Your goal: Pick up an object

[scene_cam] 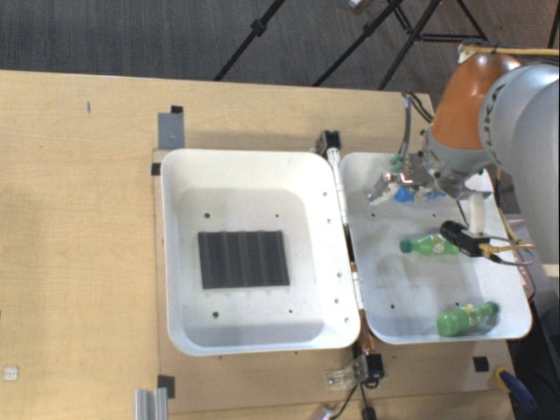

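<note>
In the right bin point(385, 318) a small green bottle point(429, 246) lies on its side near the middle. A second green bottle point(466, 318) lies by the front right corner. My gripper point(391, 187) hangs over the far part of this bin, up and to the left of the nearer-middle bottle and apart from it. A small blue thing point(403, 194) shows right at the gripper's tip; whether it is gripped is unclear. A dark grey ridged block point(243, 258) lies flat in the middle of the left bin point(184, 322).
The grey arm with its orange band point(459, 103) comes in over the right bin's far right corner. The two bins meet along a raised rim point(346, 234). Bare wooden bench point(79, 234) stretches to the left.
</note>
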